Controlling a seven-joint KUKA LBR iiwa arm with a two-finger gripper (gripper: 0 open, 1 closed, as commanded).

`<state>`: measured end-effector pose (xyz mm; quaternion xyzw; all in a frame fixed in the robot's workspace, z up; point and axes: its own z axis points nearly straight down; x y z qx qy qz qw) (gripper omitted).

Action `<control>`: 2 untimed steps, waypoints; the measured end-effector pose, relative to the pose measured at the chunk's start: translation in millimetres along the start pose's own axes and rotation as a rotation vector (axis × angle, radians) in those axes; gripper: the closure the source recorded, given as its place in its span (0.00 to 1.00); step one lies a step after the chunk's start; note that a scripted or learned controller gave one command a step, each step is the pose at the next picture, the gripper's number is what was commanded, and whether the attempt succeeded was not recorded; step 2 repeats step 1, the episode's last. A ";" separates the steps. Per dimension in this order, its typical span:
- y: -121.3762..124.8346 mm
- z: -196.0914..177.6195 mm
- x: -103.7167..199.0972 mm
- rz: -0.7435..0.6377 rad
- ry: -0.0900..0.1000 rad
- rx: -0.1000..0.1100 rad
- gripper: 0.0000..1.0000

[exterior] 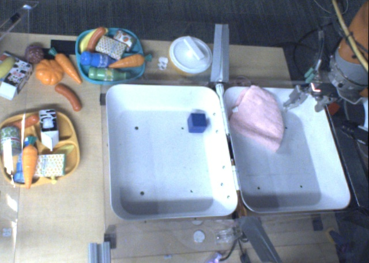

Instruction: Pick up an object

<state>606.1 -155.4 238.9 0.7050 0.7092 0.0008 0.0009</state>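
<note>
- Approach step: gripper (304, 98) hangs over right bin (323, 192), fingers spread, nothing between them.
- Next: drop onto pink cloth (258, 116), pinch.
- Blue block (198, 121) untouched.

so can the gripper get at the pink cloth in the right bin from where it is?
Probably yes. The gripper sits over the right bin's far right side; the pink cloth lies uncovered with nothing between them.

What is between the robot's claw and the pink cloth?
Nothing visible. The gripper sits at the upper right of the right bin, and only bare white bin floor lies between it and the pink cloth.
</note>
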 end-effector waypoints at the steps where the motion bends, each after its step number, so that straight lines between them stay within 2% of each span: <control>1: 52.5 70.3 4.8 -0.250 -0.001 -0.001 0.00; 2: 52.5 70.3 4.8 -0.250 -0.001 -0.001 0.00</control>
